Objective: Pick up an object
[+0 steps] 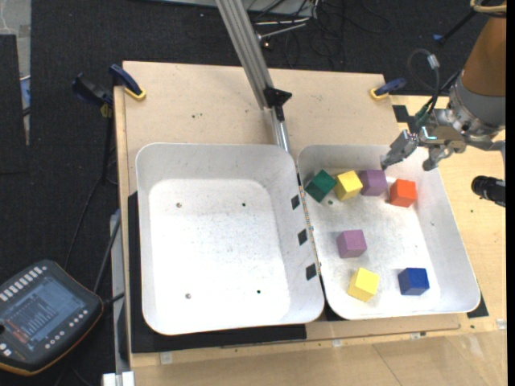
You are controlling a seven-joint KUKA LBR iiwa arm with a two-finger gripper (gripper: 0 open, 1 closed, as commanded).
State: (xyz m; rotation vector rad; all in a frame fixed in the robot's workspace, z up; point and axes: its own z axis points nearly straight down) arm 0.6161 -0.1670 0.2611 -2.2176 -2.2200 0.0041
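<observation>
Around the bench, the clutter of a working lab.

A tan bench top [201, 103] has blue-and-yellow clamps at its back corners [129, 83] [386, 88]. A slanted metal pole [245, 43] runs down to the seam between the bins. A handheld control pendant [40, 316] lies on the dark floor at lower left, and cables [298, 6] tangle behind the bench.

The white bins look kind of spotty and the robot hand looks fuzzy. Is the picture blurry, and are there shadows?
In the camera view, the bins are evenly lit and sharp, and the spots are dark specks on them; the cubes, like the blue cube, cast only small soft shadows; the gripper looks a little soft next to the crisp cubes; no strong glare on the white plastic.
</observation>
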